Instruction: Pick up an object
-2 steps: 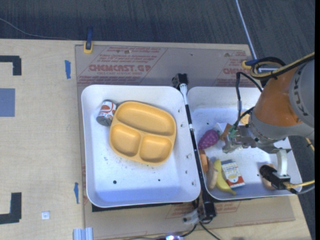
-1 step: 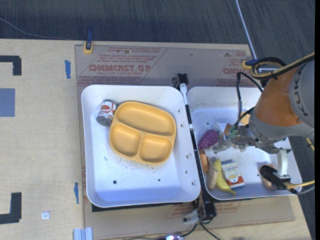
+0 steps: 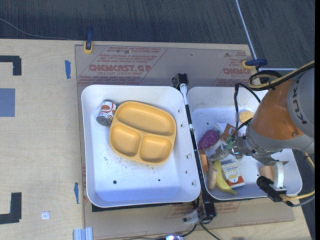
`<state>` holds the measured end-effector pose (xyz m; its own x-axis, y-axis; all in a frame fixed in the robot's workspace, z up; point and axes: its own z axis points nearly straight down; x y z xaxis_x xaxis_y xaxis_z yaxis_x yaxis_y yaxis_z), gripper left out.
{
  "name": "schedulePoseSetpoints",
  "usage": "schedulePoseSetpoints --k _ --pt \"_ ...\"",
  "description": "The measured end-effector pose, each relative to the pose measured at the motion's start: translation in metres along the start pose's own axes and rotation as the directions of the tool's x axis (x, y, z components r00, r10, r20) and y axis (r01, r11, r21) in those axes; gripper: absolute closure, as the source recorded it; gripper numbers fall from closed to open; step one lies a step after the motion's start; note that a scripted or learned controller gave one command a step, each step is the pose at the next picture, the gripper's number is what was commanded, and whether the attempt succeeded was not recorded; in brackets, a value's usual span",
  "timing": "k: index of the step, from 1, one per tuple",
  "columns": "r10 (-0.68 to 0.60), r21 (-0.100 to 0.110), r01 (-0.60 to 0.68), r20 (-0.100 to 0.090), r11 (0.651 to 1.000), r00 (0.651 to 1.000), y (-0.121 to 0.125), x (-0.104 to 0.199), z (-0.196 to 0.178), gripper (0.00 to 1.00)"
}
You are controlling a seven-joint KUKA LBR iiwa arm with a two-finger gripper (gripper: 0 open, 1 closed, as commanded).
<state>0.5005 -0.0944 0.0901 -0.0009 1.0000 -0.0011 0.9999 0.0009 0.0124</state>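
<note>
We see the grey-and-orange arm [image 3: 280,119] reaching over the right bin [image 3: 295,184], its gripper [image 3: 234,148] low among the clutter; we cannot tell how it stands. At its 7 o'clock lie a banana [image 3: 221,180] and small carton [image 3: 232,174]; purple grapes [image 3: 209,139] sit at 9. A yellow divided tray [image 3: 142,131] and a can [image 3: 106,112] occupy the left bin [image 3: 135,189].

Bright, even light falls from above, and the worktop [image 3: 40,149] shows no harsh glare. The left bin [image 3: 145,184] reads clean white, with only a soft sheen on the yellow tray [image 3: 142,131]. The arm [image 3: 280,116] casts a bluish shadow across the right bin [image 3: 215,111]. Detail is moderately soft throughout; small things in that bin look smeared, and the printing on the cardboard [image 3: 120,66] is barely legible
</note>
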Motion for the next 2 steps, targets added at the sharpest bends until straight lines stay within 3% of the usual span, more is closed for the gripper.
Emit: schedulePoseSetpoints --k 1,2 --pt "0.005 -0.01 -0.005 0.013 1.0 1.0 0.002 -0.005 -0.011 1.0" --pt "-0.001 0.011 0.001 -0.002 1.0 1.0 0.015 0.066 -0.095 1.0"
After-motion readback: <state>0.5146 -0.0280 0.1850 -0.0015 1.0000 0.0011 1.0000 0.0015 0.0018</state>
